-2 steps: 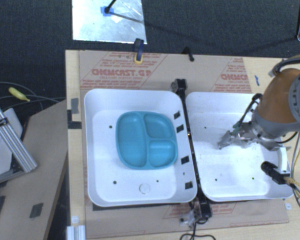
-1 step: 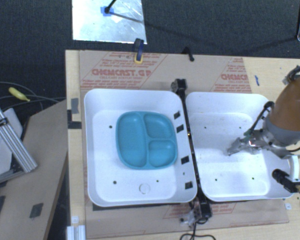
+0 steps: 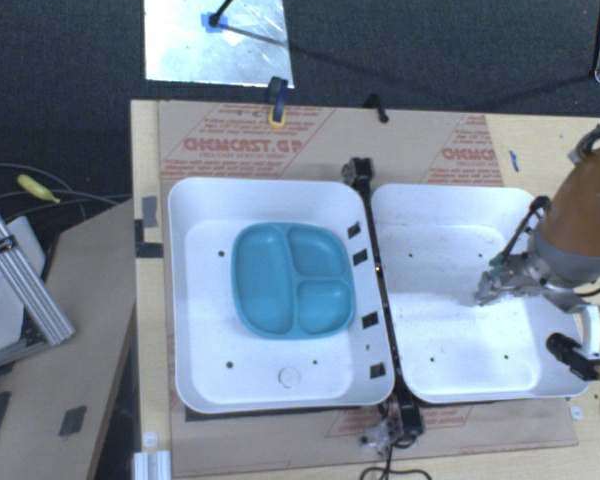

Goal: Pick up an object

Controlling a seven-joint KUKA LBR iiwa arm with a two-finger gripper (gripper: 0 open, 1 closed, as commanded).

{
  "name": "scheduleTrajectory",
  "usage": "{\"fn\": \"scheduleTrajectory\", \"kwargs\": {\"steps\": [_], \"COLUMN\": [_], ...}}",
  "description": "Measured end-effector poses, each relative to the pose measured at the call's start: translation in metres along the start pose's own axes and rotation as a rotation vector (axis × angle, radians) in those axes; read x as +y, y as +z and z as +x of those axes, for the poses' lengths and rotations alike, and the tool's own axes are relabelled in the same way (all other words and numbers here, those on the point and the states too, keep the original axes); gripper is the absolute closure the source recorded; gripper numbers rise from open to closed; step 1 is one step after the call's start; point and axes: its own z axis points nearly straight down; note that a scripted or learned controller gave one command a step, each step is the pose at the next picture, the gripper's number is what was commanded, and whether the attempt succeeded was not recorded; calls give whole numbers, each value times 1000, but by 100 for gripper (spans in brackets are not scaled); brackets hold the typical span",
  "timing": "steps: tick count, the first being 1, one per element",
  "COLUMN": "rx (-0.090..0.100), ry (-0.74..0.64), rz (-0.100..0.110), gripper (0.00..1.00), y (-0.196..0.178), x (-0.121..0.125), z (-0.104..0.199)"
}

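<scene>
A blue divided plate lies flat in the middle of the left white bin, with a small clear round disc lying on the bin floor just below it, near the front wall. The arm reaches in from the right over the right white bin, and its end effector hangs low over that bin's floor, right of centre and well apart from the plate. I cannot tell how the end effector is set, and nothing is visible in its grasp.
</scene>
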Motion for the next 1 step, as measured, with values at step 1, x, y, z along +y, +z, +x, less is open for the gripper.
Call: {"fn": "scheduleTrajectory", "kwargs": {"steps": [1], "rx": [5], "ry": [-13], "rz": [-8], "gripper": [100], "y": [-127], "x": [-28], "z": [112]}}
